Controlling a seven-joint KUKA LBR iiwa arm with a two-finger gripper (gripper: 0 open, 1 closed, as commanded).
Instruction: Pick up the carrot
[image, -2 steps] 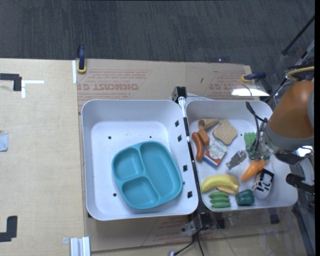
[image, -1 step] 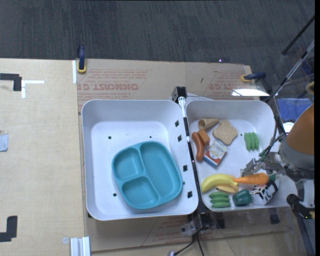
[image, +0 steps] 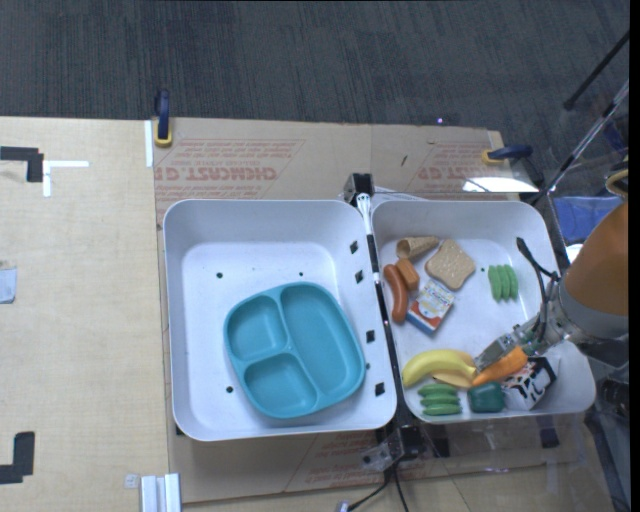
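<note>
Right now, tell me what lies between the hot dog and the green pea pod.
In the camera view, a small carton and a slice of toast lie between the hot dog and the pea pod.

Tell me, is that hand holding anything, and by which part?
It looks so: the hand sits on the carrot in the right bin, pinching its upper right end. The lower left end rests by the banana.

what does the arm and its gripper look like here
The arm comes in at the right as a bulky rounded link with an orange band and grey below it. Its gripper is small, slim, metallic grey with dark parts. A thin black cable runs by it.
</note>
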